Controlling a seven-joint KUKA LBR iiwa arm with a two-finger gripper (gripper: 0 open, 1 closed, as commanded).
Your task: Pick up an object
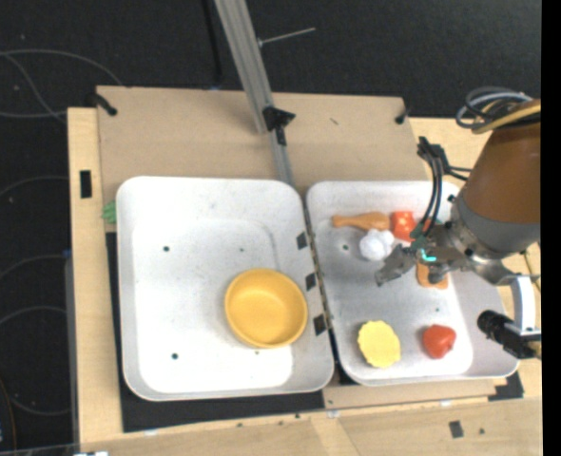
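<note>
Two shallow white bins sit side by side on the tan counter (195,141). The left bin (166,217) carries a yellow bowl (265,308), upright, near its lower right corner and close to the wall shared with its neighbour. The right bin (347,217) carries the rest of the things. A long orange piece, shaped like a carrot (361,221), lies flat near the upper middle of that bin. Just beside its right end is a small red-orange object (403,223), and just below that a small white round object (375,246); the three sit in a tight cluster, though whether they touch is not clear. A flat yellow item with a wavy edge (379,344) lies near the front wall of the bin, and a red object (438,341) rests to its right, apart from it.

The arm comes in from the right, its orange band (511,174) above the wrist. The claw (406,262) hangs low over the right bin, just right of and below the white round object, with a small orange thing (433,275) just beside it; I cannot tell how the claw stands, nor whether anything sits in it. A grey metal pole (247,55) slants down toward the gap between the bins. No brand, label or readable writing is visible on any item.
</note>
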